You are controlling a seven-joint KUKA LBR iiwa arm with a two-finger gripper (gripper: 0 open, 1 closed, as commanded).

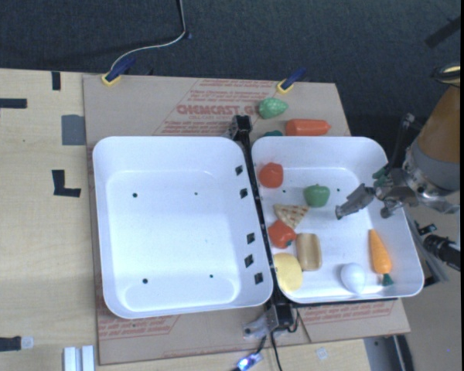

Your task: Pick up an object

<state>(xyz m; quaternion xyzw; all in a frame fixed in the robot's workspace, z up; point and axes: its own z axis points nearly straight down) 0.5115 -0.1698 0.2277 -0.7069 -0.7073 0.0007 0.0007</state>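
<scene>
The right bin [348, 154] holds several toy foods. Among them are a red piece [271, 175], a green pepper [317, 195], a tan wedge [291, 213], a second red piece [281, 233] and a bread slice [308, 251]. A yellow lump [288, 271], a white egg [353, 277] and an orange carrot [380, 253] lie there too. My gripper [365, 209] hangs over the bin's right side, open, with bare white floor between its fingers. It sits right of the green pepper and above the carrot.
The left bin [108, 207] stands beside the right one, with a black hinge strip [251, 207] between them. Behind the bins, a green toy [272, 107] and an orange-red toy [307, 127] lie on the cardboard. A cable [151, 49] runs across the dark cloth.
</scene>
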